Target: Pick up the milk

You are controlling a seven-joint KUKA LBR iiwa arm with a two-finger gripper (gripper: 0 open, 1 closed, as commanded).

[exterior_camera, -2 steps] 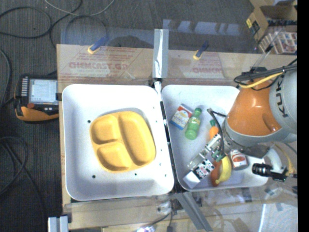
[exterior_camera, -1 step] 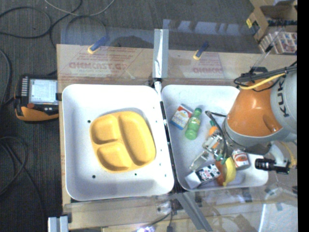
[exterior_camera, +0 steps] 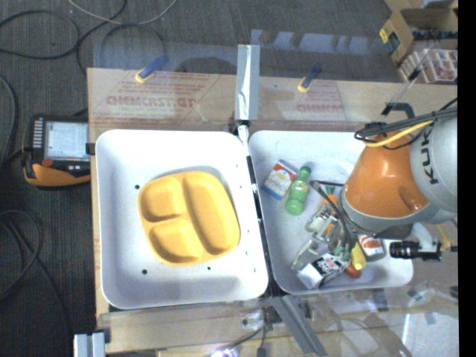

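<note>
gripper (exterior_camera: pixel 332 238) low in right bin (exterior_camera: pixel 279 262), grip state unreadable | milk (exterior_camera: pixel 320 268) at its 7 o'clock, touching clutter | risk: fingers snag neighbours, carton slips

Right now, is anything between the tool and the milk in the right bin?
Nothing visible does. The tool hangs right over the black-and-white milk carton near the right bin's front wall. A yellow item lies beside the carton, not between.
</note>
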